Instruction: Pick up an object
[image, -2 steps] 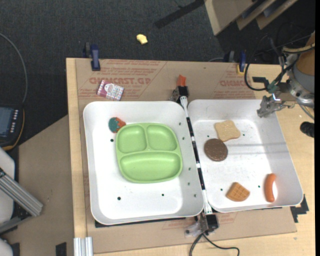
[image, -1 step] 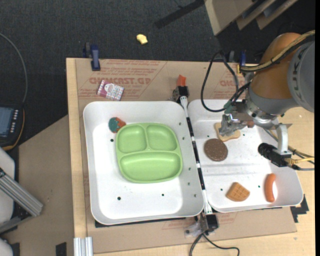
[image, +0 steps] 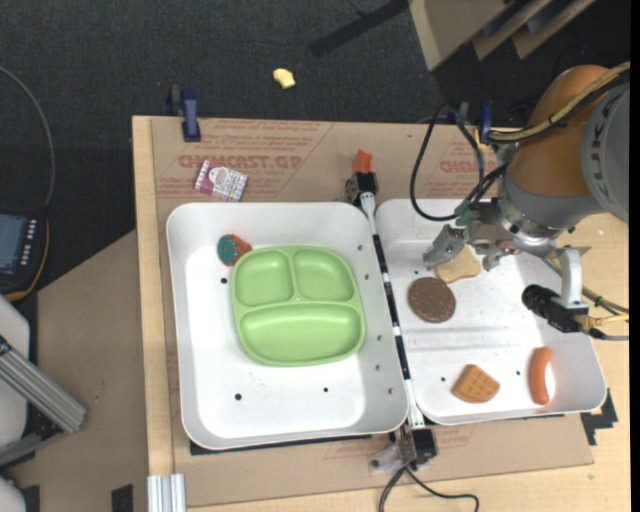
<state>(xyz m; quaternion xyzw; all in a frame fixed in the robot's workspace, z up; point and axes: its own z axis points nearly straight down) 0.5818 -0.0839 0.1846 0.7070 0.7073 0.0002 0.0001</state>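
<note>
A: Nearest the camera, right bin (image: 590, 395): waffle piece (image: 475, 384), sausage (image: 541, 375). Mid-bin: brown disc (image: 432, 299).

B: End effector (image: 468, 252)?

A: Farther back, over a tan bread piece (image: 460, 268); finger state cannot be read. Left bin (image: 200, 330): green tray (image: 297, 304).

Both bins (image: 200, 300) white. Left bin: pale green divided plate (image: 297, 305), plus a small round piece (image: 234, 249) in teal and red-orange. Right bin: dark brown round cookie (image: 432, 299), tan bread-like piece (image: 460, 267), orange waffle-patterned wedge (image: 475, 384), orange-red sausage (image: 541, 375). Arm (image: 565, 150) grey with orange band. Bench board (image: 300, 150) tan cardboard with faded red lettering. Small yellow bit (image: 285, 77) on dark floor.
</note>
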